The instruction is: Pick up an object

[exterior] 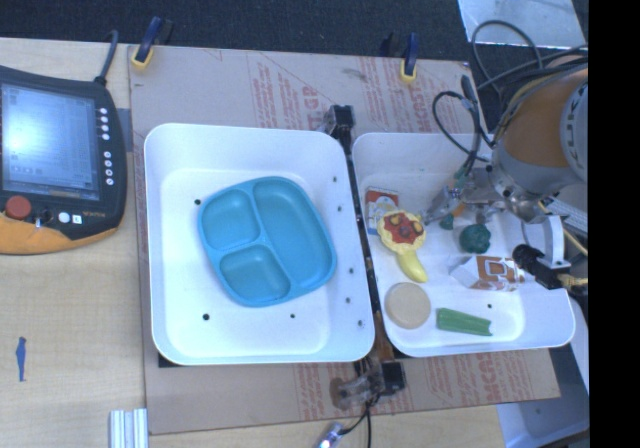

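Observation:
The right bin (pixel 556 328) holds several small things. A yellow banana-shaped toy (pixel 411 262) lies by a red and yellow piece (pixel 402 228). A tan round disc (pixel 408 304) and a green bar (pixel 463 321) sit near the bin's front. Further right are a dark green ball (pixel 475 236) and a white and orange carton (pixel 490 272). A small red and white packet (pixel 379 204) lies near the bin's left wall. My gripper (pixel 456 204) hangs low over the bin, just up and left of the green ball, with nothing visibly held.
The left bin (pixel 170 316) holds a blue divided plate (pixel 265 238). A tablet-like pendant (pixel 55 161) lies on the bench at far left. Cables (pixel 470 121) loop behind the arm's orange band (pixel 535 126). Clamps (pixel 409 54) hold the cardboard sheet at the back.

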Motion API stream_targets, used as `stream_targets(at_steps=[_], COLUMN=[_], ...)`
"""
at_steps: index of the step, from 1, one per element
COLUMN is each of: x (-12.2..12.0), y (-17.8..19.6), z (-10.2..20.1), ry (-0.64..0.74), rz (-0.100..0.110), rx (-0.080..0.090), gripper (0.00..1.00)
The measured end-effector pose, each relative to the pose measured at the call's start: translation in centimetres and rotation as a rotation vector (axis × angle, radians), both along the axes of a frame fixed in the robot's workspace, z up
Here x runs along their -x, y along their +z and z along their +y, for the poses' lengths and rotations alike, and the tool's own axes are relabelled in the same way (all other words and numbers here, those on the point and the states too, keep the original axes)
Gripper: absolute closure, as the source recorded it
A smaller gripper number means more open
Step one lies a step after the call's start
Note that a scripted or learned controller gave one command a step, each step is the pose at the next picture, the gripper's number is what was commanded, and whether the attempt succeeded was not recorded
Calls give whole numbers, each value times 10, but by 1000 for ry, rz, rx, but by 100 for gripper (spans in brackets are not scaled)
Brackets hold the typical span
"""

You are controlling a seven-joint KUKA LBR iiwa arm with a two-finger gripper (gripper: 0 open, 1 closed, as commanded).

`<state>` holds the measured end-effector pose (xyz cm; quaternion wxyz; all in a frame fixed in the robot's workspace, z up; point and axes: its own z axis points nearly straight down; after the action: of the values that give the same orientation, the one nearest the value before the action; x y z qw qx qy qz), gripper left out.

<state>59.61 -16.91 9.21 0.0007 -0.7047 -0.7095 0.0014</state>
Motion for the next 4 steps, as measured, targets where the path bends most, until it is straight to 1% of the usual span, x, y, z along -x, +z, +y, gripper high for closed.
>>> stream_targets(at_steps=[1,2,3,4], x=[0,0,-39,-39], y=[10,10,-1,10], z=[-1,-1,15,14], ry=[1,1,-4,-2], rz=[2,2,2,3], rx=[1,1,-2,-2], gripper=[100,0,0,100])
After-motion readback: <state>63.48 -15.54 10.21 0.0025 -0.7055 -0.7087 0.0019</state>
